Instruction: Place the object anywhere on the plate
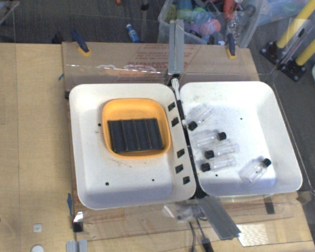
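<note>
**Plate waiting, bottles still in the other bin**

From where I stand, the yellow plate point(136, 127) sits in the left bin point(89, 182) with a dark ribbed block point(135, 135) lying on it, filling most of its middle. The things to move, a handful of small clear bottles point(215, 151) with black caps, lie scattered on their sides in the right bin point(283, 140), one of them point(254, 168) off toward the near right corner, apart from the rest. As for the claw, I cannot tell whether it is wide or narrow.

I'd judge the pick has not begun. The lone bottle looks the easiest target: nothing crowds it. Clear, round bottles will likely roll, so closing across the body, not along it, seems wise. On the plate, only the rim around the block is bare, so resting it on the block may be simpler.
</note>
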Robot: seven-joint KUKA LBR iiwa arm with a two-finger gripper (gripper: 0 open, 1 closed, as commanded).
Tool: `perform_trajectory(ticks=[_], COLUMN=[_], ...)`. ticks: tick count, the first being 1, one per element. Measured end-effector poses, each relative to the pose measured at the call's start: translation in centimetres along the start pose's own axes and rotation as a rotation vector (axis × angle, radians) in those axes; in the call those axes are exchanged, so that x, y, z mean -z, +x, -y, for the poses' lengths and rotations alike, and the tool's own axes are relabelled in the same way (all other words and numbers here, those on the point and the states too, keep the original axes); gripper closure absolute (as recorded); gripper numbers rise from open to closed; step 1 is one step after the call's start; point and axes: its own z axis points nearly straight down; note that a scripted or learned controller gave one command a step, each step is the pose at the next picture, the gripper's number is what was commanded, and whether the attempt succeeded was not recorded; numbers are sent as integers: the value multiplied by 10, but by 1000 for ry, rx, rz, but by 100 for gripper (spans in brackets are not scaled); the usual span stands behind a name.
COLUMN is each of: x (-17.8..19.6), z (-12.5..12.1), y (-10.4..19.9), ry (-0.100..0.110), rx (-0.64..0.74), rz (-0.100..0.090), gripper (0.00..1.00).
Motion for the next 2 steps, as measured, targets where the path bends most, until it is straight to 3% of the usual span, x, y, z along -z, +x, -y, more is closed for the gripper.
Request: perform_trajectory(ticks=[2], x=[23], z=[1], y=[2], ry=[15], rx=[-14], rz=[3], gripper=[100])
